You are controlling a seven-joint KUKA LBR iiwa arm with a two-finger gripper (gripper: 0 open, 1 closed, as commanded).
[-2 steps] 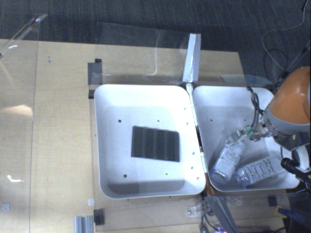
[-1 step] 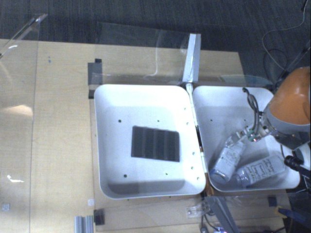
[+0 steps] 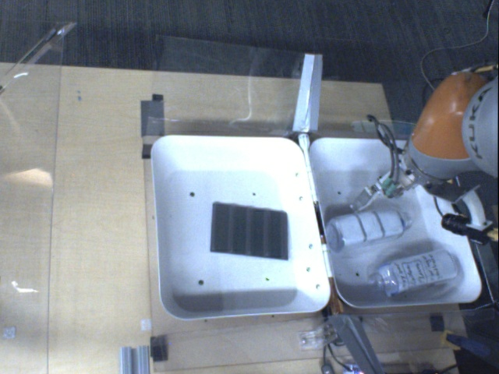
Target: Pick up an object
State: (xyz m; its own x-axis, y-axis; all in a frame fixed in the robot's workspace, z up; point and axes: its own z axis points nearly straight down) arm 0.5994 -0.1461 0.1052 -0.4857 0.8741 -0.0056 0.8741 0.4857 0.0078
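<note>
Two bottles lie on their sides in the right bin (image 3: 343,158). A pale grey ribbed bottle (image 3: 366,228) rests across the bin's middle, and a clear plastic bottle (image 3: 413,272) with printed marks lies nearer the front edge. My gripper (image 3: 380,191) hangs low in the right bin, just behind the grey bottle's upper side and slanted toward the left. I see nothing held in it. The arm's orange band (image 3: 440,123) sits above the bin's right rear corner.
The left bin (image 3: 179,170) holds a flat black ribbed pad (image 3: 249,230) near its middle. A metal post (image 3: 308,92) rises behind the seam between the bins. Cables (image 3: 460,224) run along the right bin's right rim. Wooden bench surrounds both bins.
</note>
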